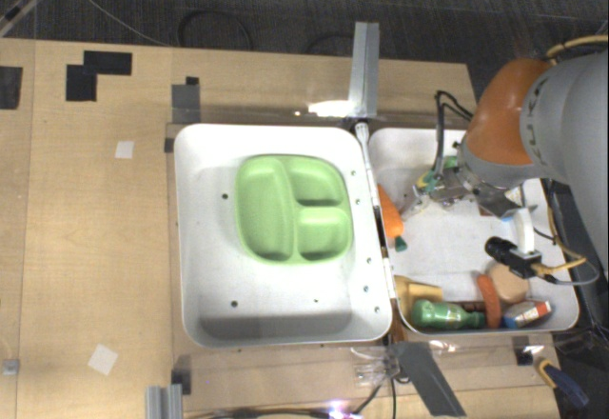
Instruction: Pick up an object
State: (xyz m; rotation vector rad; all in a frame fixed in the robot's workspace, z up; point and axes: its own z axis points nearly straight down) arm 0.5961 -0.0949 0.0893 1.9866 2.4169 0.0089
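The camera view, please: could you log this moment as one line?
arm: over right bin | hand: low in bin, nothing seen held | left bin: green tray | right bin: carrot, green bottle

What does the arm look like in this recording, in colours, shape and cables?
The arm is thick and rounded, grey, with a broad orange band above the wrist. Below the band sits a darker gripper with small green parts, and thin black cables loop beside it.
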